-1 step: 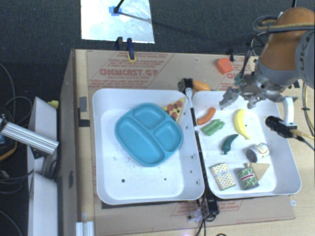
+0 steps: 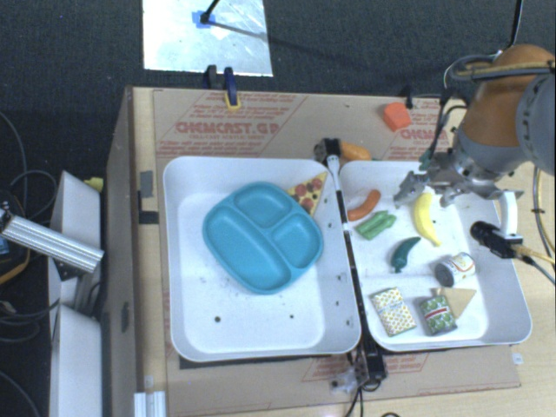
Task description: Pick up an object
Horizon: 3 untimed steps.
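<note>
Overhead, the gripper [image 2: 427,189] hangs above the far part of the right bin [image 2: 512,307], its metal fingers spread apart like splayed prongs, with nothing between them. Just below them lies a curved, smooth yellow banana [image 2: 425,217], close under the fingertips but not held. Near it on the white plastic floor rest a glossy orange-red sausage [image 2: 363,203], a ridged green pod-like piece [image 2: 375,225], a dark teal pepper shape with a curled stem [image 2: 404,252], a small grey and white cylinder [image 2: 453,269], a tan wedge [image 2: 461,300], a green printed packet [image 2: 437,314] and a pale speckled packet [image 2: 393,310]. The left bin [image 2: 187,320] holds a matte blue divided tray [image 2: 261,235] with rounded compartments, and a pizza slice toy [image 2: 309,191] leans at that bin's far right corner. Both bins sit on a flat printed cardboard sheet [image 2: 243,120], where an orange block [image 2: 396,115] lies well apart from the bins.
</note>
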Motion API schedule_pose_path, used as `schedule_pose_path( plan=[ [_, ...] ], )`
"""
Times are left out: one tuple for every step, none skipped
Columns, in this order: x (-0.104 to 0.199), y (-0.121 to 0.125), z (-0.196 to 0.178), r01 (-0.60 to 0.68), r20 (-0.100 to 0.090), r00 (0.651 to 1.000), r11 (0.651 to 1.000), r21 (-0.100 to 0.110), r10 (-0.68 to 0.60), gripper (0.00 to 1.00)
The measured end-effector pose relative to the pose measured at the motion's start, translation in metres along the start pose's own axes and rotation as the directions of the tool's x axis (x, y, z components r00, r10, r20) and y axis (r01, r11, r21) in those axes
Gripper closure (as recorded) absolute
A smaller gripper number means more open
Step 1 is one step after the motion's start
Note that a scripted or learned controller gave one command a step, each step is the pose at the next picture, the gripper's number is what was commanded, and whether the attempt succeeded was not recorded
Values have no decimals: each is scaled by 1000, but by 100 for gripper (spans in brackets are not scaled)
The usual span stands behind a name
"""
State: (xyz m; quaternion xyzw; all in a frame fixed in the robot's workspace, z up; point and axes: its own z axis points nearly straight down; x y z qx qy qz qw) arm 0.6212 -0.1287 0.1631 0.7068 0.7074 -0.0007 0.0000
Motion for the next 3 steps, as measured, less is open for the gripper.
schedule_pose_path(
  plan=[
    [-48, 14, 78, 0, 0, 1000, 1000, 0, 0, 0],
    [-48, 16, 66, 2, 1, 1000, 1000, -6, -2, 100],
    [19, -7, -11, 4, -1, 1000, 1000, -6, -4, 100]
  ],
)
